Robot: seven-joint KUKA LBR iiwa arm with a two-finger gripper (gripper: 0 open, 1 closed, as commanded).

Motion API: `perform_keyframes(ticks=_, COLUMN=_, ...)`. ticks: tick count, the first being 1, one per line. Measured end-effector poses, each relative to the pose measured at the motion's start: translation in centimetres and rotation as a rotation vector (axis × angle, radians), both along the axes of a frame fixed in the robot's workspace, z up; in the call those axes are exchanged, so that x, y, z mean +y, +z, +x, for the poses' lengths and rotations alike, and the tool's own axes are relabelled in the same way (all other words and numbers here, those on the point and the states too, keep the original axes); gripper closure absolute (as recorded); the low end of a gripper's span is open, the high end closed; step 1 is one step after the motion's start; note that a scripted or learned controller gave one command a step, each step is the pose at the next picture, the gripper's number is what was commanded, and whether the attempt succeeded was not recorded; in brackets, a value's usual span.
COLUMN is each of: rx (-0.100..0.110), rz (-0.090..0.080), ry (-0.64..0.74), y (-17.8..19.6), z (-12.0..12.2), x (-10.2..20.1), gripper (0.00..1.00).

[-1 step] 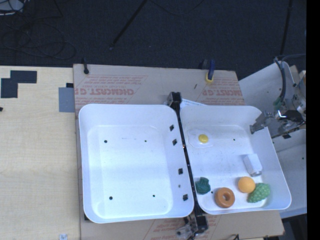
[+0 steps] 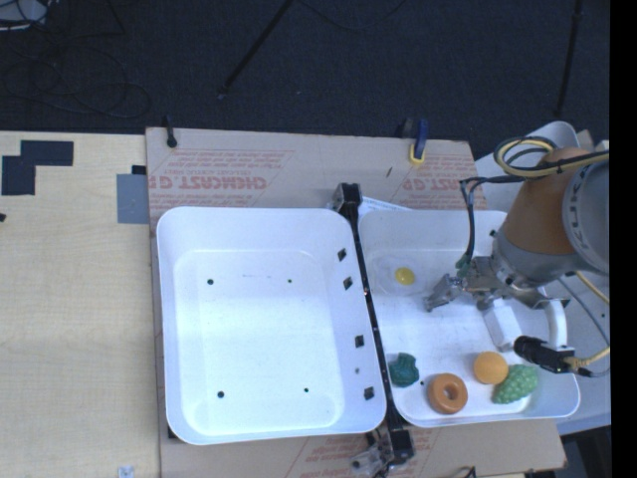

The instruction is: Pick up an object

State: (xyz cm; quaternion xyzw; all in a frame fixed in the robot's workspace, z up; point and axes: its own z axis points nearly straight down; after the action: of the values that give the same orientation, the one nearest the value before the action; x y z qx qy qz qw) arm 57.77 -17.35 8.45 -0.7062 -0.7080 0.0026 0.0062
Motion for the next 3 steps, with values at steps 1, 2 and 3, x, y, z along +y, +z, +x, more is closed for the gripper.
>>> perform_keyframes(ticks=1, rx=-0.029, rz=-0.004, ry=0.008, y=15.3, z=5.3, x=7.9, gripper=0.0)
perform_keyframes(ticks=2, rx=-0.001, rz=-0.003, ry=-0.003, y=3.7, z=5.2, x=7.6, gripper=0.0)
perform_keyframes(ticks=3, rx=-0.011, rz=-0.005, ry=-0.003, y=0.2, z=6.7, x=5.2, gripper=0.0)
